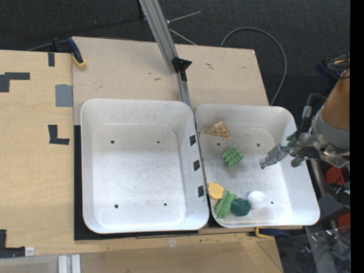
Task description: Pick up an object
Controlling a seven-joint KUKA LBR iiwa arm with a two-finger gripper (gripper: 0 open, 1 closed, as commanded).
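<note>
1. Two white bins side by side, left bin (136,164) and right bin (284,118).
2. Gripper (282,156) over right bin's right edge, fingers spread apart, holding nothing.
3. Scattered in right bin: tan wedge (218,131), green ridged block (232,156), yellow piece (215,190), green stick (225,203), dark green ball (241,207), white ball (257,198).

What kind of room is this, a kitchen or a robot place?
Probably a robot lab, not a kitchen. A robot arm with a gripper reaches over two white bins on a wooden bench, and the right-hand bin holds small toy foods, like a white ball.
</note>
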